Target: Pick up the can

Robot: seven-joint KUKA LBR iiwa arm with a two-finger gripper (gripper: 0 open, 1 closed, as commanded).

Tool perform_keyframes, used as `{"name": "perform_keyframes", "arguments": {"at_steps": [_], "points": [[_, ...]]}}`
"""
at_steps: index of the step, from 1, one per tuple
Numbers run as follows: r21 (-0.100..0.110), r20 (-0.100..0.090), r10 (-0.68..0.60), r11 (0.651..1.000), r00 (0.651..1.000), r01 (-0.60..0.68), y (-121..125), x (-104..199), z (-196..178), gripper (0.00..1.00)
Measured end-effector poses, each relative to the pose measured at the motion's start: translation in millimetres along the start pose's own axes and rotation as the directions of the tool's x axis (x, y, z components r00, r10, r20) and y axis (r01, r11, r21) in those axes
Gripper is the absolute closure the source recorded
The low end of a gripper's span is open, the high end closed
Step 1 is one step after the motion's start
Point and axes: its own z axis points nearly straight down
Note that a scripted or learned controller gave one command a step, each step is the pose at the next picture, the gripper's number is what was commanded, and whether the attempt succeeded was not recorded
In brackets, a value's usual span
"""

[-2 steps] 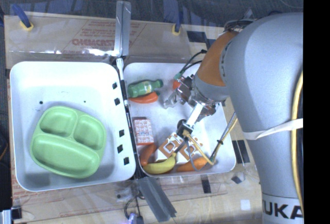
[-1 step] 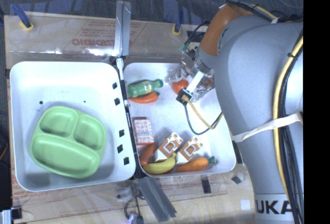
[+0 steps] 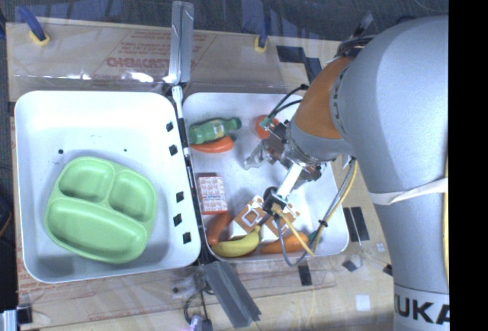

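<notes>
Hovering gripper (image 3: 258,156): just right of the green bottle (image 3: 216,128); spread or pinching, cannot tell.
Can (image 3: 264,123): likely the red thing beside that bottle; grasp and lift not yet done.

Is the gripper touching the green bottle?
Apart. The camera view shows bare floor of the right bin between the green bottle and the gripper.

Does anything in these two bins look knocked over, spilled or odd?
The green plastic bottle lies on its side near the far wall of the right white bin, touching an orange object. No spill shows. The green divided plate sits flat in the left white bin.
</notes>
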Motion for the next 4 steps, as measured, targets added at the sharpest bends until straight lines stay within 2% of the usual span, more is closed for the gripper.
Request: {"name": "perform_keyframes", "arguments": {"at_steps": [1, 2, 3, 4], "points": [[0.002, 0.001, -0.002, 1.000, 1.000, 0.002, 0, 0, -10, 1.00], [-0.002, -0.003, 0.146, 0.989, 0.989, -0.146, -55, 47, -131, 1.00], [-0.004, -0.002, 0.082, 0.997, 0.997, -0.082, -62, 25, -236, 1.00], [-0.001, 0.001, 0.113, 0.994, 0.994, -0.113, -138, 100, -177, 1.00]]}}
